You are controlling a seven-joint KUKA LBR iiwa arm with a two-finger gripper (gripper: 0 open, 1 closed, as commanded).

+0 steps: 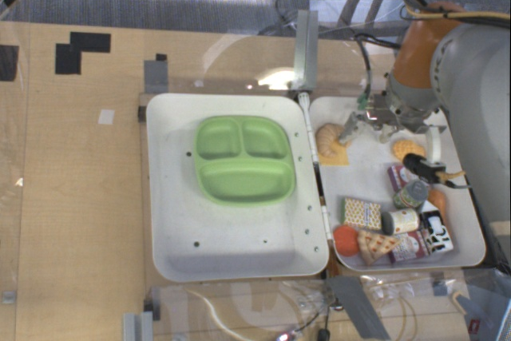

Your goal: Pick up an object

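Front of right bin: pizza slice (375, 244), a flat textured wedge, lies at the near wall with its long axis running left-right and its tip toward the right; a round red-orange ball (345, 239) touches its left side.
Beside it: a square patterned packet (362, 213) sits just behind; a pale short cylinder (402, 221) lies on its side to the right, near a black-and-white box (436, 234).
Middle right: a round metal can (412, 194) stands among dark packets; an orange carrot-like piece (437, 202) lies by the right wall.
Far left of right bin: a tan, ridged croissant (326, 138) rests on a flat yellow slab (335, 155), beside the dividing wall.
Far right: a round orange biscuit-like disc (408, 148).
Gripper (361, 121): low over the far part of the right bin (477, 245), between croissant and disc; fingers spread, nothing between them.
Arm: grey, with an orange band (421, 44), reaching in from the right.
Left bin (172, 251): smooth white, holding a green three-compartment tray (243, 159) lying flat at its middle.
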